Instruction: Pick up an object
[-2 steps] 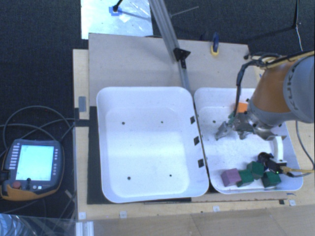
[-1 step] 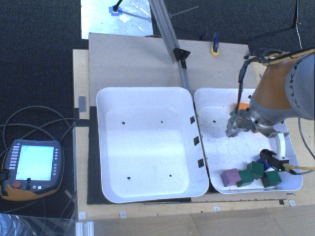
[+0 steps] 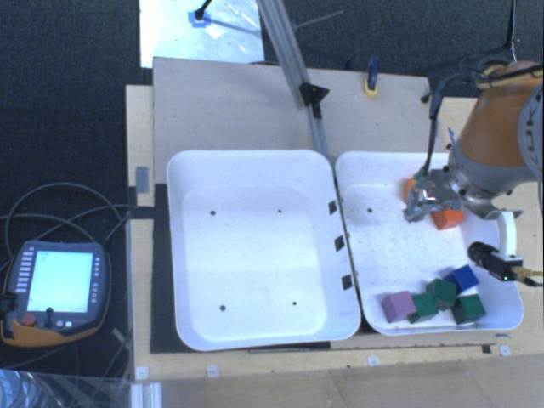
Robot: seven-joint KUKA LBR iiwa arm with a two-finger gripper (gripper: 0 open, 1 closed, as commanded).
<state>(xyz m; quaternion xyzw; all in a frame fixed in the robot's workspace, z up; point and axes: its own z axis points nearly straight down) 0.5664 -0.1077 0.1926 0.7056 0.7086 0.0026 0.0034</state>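
You are looking down at a slant on a pale wooden bench carrying two shallow white plastic bins side by side; the left white bin has bare white floor with a few small dark dots, and the right white bin holds all the loose objects; the grey arm with its orange band reaches in from your right and hangs over the upper right part of the right bin; its metal two-finger gripper sits low over that bin's floor, near the back wall; whether its jaws are apart or together you cannot tell from this angle, since the wrist body covers most of them; an orange block lies just beside the gripper, on its right and slightly nearer to you, partly under the wrist, and a sliver of orange shows at the gripper's upper left; whether either touches the gripper you cannot tell; along the near right corner of the same bin a cluster lies close together: a mauve square block, two dark green blocks beside it, another dark green block further right, and a blue block just behind them; left of the bench, on the dark carpet, rests a handheld control pendant with a lit pale screen.
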